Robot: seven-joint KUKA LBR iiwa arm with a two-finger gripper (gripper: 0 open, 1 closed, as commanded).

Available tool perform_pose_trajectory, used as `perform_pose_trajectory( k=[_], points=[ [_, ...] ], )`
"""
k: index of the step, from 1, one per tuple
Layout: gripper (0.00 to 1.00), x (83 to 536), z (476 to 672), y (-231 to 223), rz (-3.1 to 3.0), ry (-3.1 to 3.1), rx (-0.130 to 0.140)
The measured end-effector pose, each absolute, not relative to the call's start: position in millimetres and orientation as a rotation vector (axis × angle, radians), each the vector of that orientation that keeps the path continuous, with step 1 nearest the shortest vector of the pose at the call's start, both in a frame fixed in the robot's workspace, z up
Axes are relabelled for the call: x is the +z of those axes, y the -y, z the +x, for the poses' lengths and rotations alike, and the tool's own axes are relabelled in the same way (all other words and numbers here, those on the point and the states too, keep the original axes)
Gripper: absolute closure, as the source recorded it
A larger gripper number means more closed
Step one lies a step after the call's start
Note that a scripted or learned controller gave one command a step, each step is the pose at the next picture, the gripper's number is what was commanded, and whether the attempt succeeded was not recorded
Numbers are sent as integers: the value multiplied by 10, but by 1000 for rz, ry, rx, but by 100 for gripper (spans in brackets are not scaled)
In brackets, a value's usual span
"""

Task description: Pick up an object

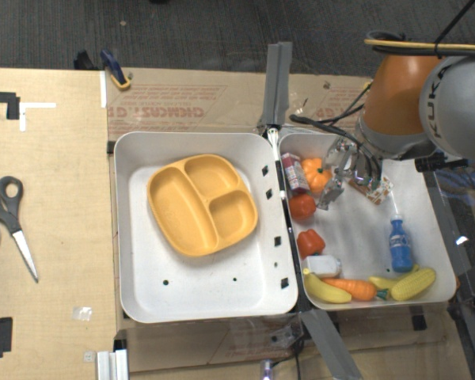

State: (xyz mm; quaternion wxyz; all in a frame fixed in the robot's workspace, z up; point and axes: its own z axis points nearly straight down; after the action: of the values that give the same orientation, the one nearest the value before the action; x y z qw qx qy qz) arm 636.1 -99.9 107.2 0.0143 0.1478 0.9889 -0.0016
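Over the right bin, gripper beside upright-lying blue bottle; jaw state perhaps unclear.

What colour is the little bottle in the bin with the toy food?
Blue. The bottle lies in the right bin, seen best in the camera view.

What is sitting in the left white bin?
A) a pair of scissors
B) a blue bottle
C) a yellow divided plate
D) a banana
C: the yellow divided plate lies alone in the left bin, while the blue bottle and banana are in the right bin, and the scissors lie on the bench.
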Motion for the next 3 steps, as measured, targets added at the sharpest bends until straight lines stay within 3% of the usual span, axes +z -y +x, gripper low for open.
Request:
perform_pose_trajectory(
  k=[2,3],
  points=[
    [0,987,6453,1049,689,-3047,-18],
    [100,1062,6457,1046,685,-3048,-20]
  ],
)
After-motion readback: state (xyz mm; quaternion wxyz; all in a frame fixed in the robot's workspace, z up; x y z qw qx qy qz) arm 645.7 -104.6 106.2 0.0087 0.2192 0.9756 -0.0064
